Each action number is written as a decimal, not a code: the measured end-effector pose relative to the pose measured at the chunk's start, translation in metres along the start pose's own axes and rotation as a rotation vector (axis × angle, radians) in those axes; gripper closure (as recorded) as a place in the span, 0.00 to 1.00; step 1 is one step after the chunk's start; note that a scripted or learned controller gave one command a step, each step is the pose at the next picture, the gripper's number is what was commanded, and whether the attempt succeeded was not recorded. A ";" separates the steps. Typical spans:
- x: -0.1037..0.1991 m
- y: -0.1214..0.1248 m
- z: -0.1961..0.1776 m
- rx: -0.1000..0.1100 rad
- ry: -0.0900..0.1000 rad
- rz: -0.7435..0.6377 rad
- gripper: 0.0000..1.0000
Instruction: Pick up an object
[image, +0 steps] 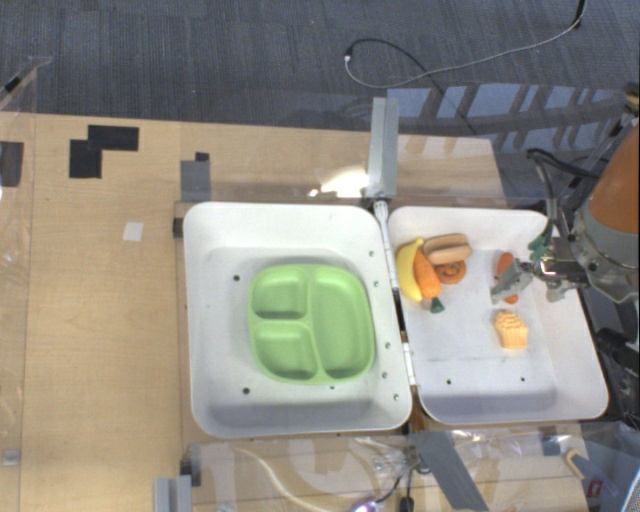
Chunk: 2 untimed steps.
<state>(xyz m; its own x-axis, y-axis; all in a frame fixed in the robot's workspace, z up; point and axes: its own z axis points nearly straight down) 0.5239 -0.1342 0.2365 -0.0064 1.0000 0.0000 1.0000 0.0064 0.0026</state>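
Camera view. Two white bins sit side by side on the bench. The left bin (200, 330) carries a green divided plate (311, 322) at its centre. The right bin (570, 395) holds the candidates for picking: a banana (406, 272), a carrot (428, 279) and a hot-dog bun (447, 248) clustered at its far-left corner, a small orange-yellow block (511, 329) lying apart near its middle, and a small red item (504, 265) toward the far-right side. The arm (612, 215) enters over the right edge of this bin, wrist low, with the gripper (512, 284) just beside the red item and just beyond the block. Whether the fingers are spread or closed, and whether anything lies between them, cannot be told. Judged best practice: target an isolated piece, centre over it, descend vertically, then close, avoiding the crowded corner cluster.
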 end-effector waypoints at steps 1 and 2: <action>-0.063 -0.002 0.112 0.001 0.000 0.072 0.00; -0.047 -0.020 0.091 -0.003 -0.001 -0.533 0.00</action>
<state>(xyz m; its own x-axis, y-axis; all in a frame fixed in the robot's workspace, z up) 0.5043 -0.1816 0.1456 -0.5132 0.8583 -0.0032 0.8583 0.5132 0.0045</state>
